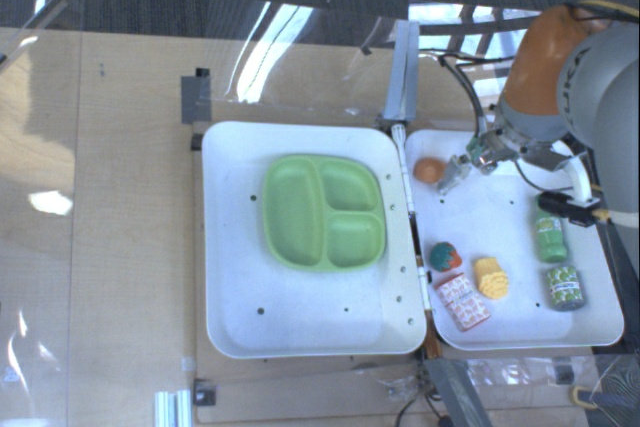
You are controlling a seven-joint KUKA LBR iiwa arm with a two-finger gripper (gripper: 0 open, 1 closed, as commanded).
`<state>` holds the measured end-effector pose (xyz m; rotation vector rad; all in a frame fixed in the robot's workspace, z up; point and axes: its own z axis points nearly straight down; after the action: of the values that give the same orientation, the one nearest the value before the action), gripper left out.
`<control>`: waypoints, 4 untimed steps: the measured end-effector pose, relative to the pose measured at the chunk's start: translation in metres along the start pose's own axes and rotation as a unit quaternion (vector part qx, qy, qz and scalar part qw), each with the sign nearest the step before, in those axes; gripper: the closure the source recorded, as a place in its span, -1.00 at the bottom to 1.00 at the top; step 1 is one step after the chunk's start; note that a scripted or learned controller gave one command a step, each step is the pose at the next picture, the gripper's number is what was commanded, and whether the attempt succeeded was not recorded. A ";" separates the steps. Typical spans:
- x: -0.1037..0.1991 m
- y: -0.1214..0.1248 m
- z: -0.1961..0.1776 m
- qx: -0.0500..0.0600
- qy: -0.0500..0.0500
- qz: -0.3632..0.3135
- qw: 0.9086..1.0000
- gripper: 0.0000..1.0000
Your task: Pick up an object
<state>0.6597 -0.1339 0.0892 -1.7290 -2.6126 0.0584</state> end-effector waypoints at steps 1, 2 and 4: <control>0.030 -0.093 -0.028 -0.022 0.002 -0.128 0.992 -1.00; 0.071 -0.121 -0.022 -0.024 -0.003 -0.020 0.999 -1.00; 0.059 -0.152 -0.009 -0.031 -0.004 -0.024 0.999 1.00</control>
<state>0.4967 -0.1389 0.1030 -1.6870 -2.6869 -0.0161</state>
